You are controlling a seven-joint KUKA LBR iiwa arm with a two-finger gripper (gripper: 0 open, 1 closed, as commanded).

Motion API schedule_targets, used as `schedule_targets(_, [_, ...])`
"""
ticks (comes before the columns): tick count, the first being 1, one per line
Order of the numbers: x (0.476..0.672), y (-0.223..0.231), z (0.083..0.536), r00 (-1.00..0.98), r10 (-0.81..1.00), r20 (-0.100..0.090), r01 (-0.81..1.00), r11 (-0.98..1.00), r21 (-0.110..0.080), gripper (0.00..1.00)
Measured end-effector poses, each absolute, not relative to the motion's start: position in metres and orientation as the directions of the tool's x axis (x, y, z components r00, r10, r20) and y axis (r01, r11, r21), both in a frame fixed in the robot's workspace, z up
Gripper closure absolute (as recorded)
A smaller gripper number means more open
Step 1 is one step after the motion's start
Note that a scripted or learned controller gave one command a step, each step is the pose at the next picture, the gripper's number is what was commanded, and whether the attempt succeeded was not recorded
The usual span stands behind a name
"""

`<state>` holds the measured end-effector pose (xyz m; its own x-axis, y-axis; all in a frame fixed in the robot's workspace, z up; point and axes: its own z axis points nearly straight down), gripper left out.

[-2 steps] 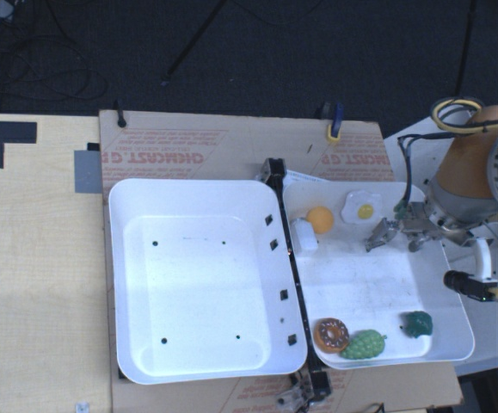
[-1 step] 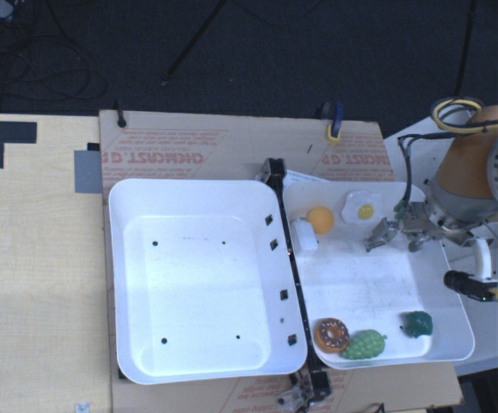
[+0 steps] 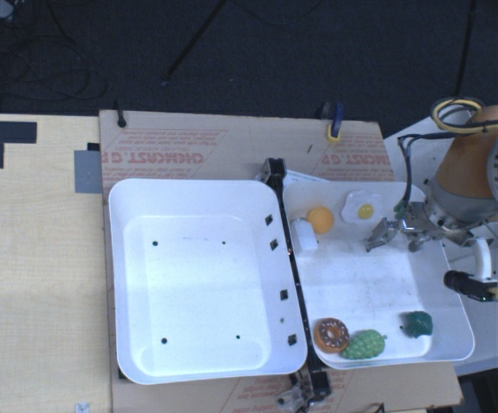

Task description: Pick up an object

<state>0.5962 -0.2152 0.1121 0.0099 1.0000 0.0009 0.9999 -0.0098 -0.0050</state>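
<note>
Camera view: end effector [image 3: 396,235] hovers at 3 o'clock over the right bin [image 3: 442,351], fingers apart, gripping nothing. Orange ball [image 3: 321,220] and fried egg [image 3: 361,207] lie at its 9 o'clock; donut [image 3: 331,335], green grapes [image 3: 364,344] at 6.

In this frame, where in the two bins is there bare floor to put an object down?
The left bin offers open floor. In the right bin, the middle is bare between the orange ball, fried egg and gripper above, and the donut, grapes and green toy below.
</note>
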Motion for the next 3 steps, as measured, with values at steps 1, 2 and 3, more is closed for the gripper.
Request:
schedule_targets(1, [0.5958,-0.2168,0.1223,0.013,1.0,0.001,1.0,-0.013,-0.006,1.0])
schedule_targets(2, [0.5959,-0.2166,0.1223,0.014,1.0,0.001,1.0,-0.014,-0.005,0.0])
schedule_targets(3, [0.5959,-0.2167,0.1223,0.014,1.0,0.001,1.0,-0.014,-0.005,0.0])
